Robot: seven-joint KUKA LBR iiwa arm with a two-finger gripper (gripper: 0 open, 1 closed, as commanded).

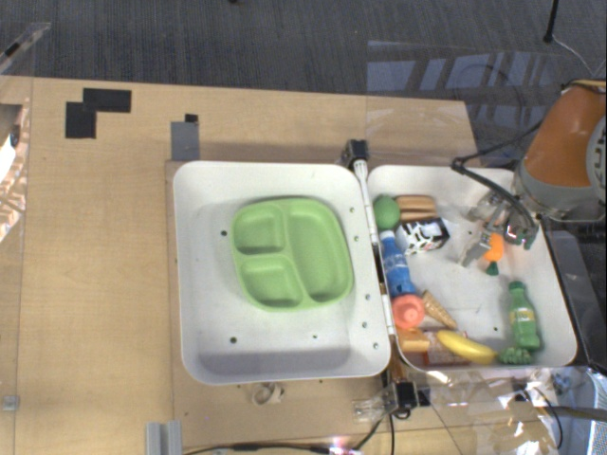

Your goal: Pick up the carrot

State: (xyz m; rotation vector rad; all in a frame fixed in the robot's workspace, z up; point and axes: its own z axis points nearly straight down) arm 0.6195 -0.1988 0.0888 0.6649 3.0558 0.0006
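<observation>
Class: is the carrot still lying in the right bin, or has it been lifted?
Cannot tell for sure. The carrot sits at the gripper tips over the right bin, but the slanted view does not show whether it has left the floor.

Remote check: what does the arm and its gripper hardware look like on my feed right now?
The grey KUKA arm wears a broad rounded orange band above the wrist. A thin black cable arcs from it over the right bin. The small silvery metal two-finger gripper looks angular, with dark fittings.

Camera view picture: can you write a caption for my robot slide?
Robot gripper closes on an orange carrot in the right bin, beside a green divided plate.
</observation>
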